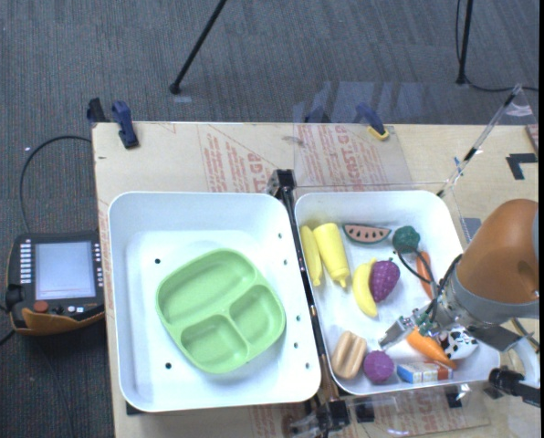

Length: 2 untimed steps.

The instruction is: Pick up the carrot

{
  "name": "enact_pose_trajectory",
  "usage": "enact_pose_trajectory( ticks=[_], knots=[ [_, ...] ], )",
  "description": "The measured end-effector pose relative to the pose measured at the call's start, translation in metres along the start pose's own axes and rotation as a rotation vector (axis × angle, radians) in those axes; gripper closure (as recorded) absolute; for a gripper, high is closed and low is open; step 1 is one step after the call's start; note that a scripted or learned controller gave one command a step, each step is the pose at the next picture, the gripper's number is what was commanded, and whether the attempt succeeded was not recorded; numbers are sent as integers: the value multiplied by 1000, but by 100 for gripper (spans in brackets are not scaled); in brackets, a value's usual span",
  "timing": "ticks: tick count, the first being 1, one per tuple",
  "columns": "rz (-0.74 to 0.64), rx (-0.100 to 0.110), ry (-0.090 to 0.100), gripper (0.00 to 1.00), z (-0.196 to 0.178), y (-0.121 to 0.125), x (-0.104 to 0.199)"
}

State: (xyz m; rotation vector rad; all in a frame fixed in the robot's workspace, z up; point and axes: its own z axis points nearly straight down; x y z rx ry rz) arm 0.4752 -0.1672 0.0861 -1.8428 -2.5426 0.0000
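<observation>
Carrot — a small orange toy carrot of tapered plastic — lies in the lower right corner of the right-hand shallow white bin, just beside a black-and-white spotted toy and above a small white, red and blue box. A second orange carrot-like piece with a dark green top rests against the bin's upper right wall, so which one the program means is a judgement; the arm's position points to the lower one. In the camera view the grey and orange arm reaches in from the right and bends down over that corner, and its two-finger gripper sits low, right at the orange piece — the metal tips seem to straddle or touch its upper end, but the wrist hides the gap, so I cannot tell whether the claw is wide, narrow or closed on anything. The rest of the bin is crowded: two yellow corn-like pieces, a watermelon slice, a yellow banana, a purple grape bunch, a tan hot-dog bun and a magenta round fruit. That clutter likely explains the steep approach from above, which keeps the fingers off the neighbours. The left white bin holds a pale green divided plate, well apart from the work.
</observation>
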Motion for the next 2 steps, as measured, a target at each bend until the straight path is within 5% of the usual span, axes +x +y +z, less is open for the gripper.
enact_pose_trajectory(
  ticks=[1, 2],
  knots=[
    [13, -1, 1, 100, -9, -1, -1],
    [205, -6, 1, 100, -134, 24, 62]
  ],
)
